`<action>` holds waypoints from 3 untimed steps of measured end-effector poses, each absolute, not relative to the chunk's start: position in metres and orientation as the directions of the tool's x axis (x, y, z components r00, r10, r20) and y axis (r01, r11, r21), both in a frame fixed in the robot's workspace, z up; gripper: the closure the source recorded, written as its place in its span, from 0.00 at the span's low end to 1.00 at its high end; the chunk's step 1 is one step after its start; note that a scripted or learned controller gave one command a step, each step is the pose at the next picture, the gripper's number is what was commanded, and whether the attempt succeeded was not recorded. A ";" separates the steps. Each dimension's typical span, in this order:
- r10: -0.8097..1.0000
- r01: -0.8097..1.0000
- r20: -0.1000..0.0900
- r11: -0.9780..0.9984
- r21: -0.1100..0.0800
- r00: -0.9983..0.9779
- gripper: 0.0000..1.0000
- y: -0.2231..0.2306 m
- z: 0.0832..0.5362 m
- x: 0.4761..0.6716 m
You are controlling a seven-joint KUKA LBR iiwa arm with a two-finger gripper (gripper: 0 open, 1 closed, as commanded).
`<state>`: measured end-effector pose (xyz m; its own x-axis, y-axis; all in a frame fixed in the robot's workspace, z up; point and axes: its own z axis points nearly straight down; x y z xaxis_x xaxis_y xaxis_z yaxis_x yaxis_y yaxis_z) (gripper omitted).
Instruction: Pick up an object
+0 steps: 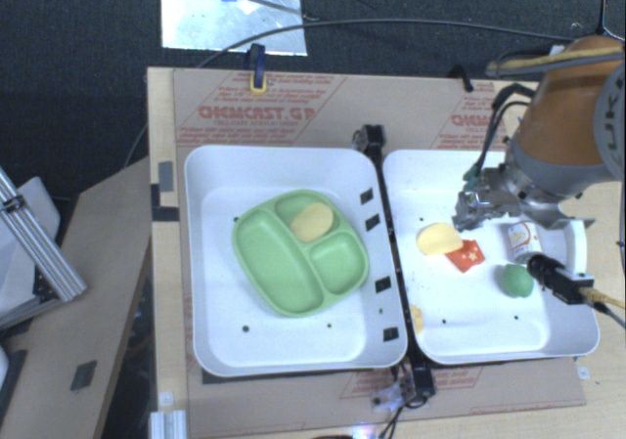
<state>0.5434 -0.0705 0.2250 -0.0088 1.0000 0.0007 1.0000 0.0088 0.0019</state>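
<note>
Green tray (284, 276) with yellow lump (313, 222) in left bin (210, 232).

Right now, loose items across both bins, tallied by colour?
Yellow: 2, one in the green divided plate in the left bin at, one in the right bin at
Red: 1
Green: 2, the plate and a round piece
White with label: 1 bottle-like item
Total: 6

The grey arm (572, 124) with its orange band enters from the right of the frame, its pincer (471, 204) lowered at centre right.
</note>
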 end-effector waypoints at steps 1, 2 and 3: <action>1.000 1.000 0.002 0.011 0.002 -0.011 1.00 -0.014 0.229 0.528; 1.000 1.000 0.002 0.010 0.001 -0.010 1.00 0.034 0.219 0.522; 1.000 1.000 0.002 0.010 0.001 -0.010 1.00 0.086 0.212 0.521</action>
